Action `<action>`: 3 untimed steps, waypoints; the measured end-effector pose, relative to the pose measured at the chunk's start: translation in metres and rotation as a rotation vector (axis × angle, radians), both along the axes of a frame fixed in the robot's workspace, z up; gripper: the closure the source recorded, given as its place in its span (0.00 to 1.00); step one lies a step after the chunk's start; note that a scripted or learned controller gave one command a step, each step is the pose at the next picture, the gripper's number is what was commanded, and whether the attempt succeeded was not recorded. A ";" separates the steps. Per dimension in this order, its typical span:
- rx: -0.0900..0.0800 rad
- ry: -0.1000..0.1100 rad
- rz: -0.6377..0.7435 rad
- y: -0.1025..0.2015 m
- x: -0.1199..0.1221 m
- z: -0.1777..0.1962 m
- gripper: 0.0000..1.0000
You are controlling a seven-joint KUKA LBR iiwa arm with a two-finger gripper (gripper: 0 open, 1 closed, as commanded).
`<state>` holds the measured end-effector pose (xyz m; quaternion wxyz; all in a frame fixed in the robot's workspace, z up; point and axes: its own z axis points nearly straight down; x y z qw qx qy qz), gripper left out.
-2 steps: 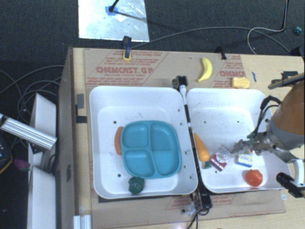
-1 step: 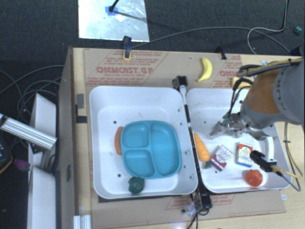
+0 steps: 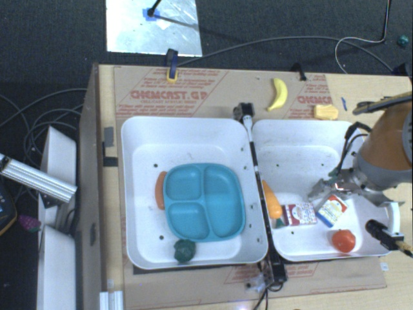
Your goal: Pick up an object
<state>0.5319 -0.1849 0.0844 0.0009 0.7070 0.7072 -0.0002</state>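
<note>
Spread apart, the jaws of the gripper (image 3: 328,189) hung over a small carton (image 3: 333,210) in the right bin (image 3: 303,137), gripping nothing. Nearer lay a tomato (image 3: 344,240); leftward, a red box (image 3: 299,214). Judged mid-approach: next, descend and close on the carton. Farther off lay a banana (image 3: 279,93).

Grey robot arm (image 3: 387,150) with an orange band enters from the right; its wrist bends down and left; the gripper (image 3: 328,194) hangs low at the near right.
</note>
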 end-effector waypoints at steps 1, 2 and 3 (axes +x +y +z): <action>0.001 -0.003 0.002 0.001 0.001 0.011 1.00; 0.000 -0.005 0.003 0.001 0.002 0.021 1.00; 0.001 -0.007 0.004 0.001 0.003 0.031 1.00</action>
